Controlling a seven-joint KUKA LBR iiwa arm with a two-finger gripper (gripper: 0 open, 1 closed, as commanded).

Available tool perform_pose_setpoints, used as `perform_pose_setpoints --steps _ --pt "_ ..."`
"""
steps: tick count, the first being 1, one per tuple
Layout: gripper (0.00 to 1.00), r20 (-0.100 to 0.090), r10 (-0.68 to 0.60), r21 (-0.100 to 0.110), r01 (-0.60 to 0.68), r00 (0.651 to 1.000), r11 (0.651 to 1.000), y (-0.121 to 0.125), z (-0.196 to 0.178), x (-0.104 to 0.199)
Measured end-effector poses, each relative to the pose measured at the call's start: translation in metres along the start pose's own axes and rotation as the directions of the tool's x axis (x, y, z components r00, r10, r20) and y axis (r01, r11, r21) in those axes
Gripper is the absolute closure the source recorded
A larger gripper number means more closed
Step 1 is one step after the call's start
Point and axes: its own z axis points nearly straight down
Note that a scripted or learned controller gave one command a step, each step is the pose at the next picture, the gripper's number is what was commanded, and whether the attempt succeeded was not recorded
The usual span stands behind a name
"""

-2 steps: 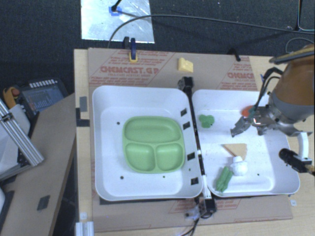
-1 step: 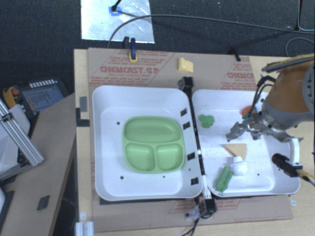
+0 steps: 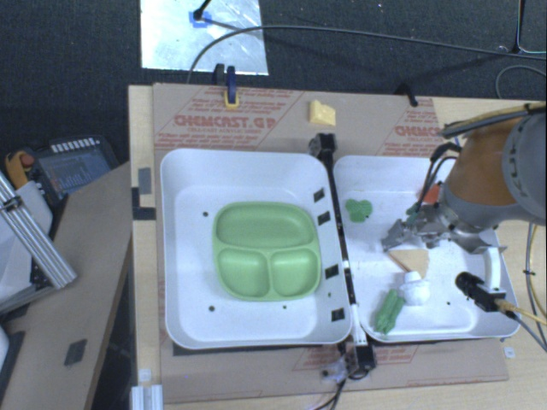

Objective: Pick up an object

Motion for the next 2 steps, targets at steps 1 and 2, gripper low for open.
perform_pose_setpoints --steps 1,2 --pt "1.0 0.001 0.0 -0.004 0.0 1.0 1.0 0.001 -0.012 0.0" --pt "1.0 0.001 -0.002 -0.004 0.002 1.0 1.0 0.003 -0.055 0.001"
